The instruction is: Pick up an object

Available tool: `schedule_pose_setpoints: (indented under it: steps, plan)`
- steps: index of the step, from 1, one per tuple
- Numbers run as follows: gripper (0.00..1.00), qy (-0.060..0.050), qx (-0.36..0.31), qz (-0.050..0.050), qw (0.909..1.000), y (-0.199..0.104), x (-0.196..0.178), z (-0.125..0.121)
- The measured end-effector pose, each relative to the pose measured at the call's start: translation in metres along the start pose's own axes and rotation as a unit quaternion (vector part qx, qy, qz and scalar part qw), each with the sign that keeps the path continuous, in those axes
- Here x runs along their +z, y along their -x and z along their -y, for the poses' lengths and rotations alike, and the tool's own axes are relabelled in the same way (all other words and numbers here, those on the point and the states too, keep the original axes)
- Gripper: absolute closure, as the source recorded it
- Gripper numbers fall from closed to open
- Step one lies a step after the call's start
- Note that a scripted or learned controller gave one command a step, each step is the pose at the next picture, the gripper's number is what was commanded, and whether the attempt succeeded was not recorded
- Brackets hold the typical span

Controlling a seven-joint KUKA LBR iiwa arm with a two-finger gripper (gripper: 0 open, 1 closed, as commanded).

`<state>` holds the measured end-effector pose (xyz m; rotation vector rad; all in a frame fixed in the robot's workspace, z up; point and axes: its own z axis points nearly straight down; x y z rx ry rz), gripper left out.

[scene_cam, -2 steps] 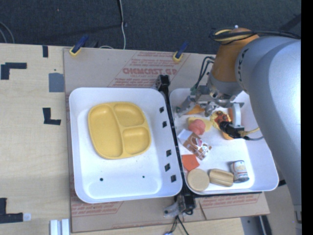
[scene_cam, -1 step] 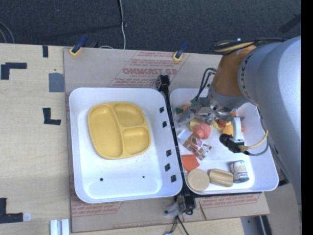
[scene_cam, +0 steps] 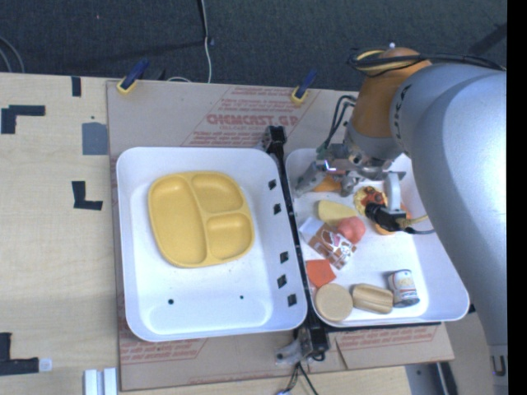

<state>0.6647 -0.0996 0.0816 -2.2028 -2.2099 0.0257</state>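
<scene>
over the right bin (scene_cam: 445, 299), the gripper (scene_cam: 342, 174) hovers beside a yellow wedge (scene_cam: 333, 211).

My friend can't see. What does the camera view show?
A grey robot arm reaches down into the right bin, which holds small toy foods. The left bin holds a yellow divided plate.

Even, soft overhead light, nothing harsh. The white bins (scene_cam: 132, 245) glare slightly left of the claw (scene_cam: 350, 169). The big grey arm (scene_cam: 461, 138) behind it looks blurred and soft.
</scene>
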Motion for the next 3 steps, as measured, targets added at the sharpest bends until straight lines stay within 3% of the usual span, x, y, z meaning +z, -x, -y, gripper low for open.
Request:
schedule_pose_setpoints:
  steps: [3]
  plan:
    - [0.0, 0.002, 0.001, -0.001, 1.0, 0.0168, 0.0, 0.0007]
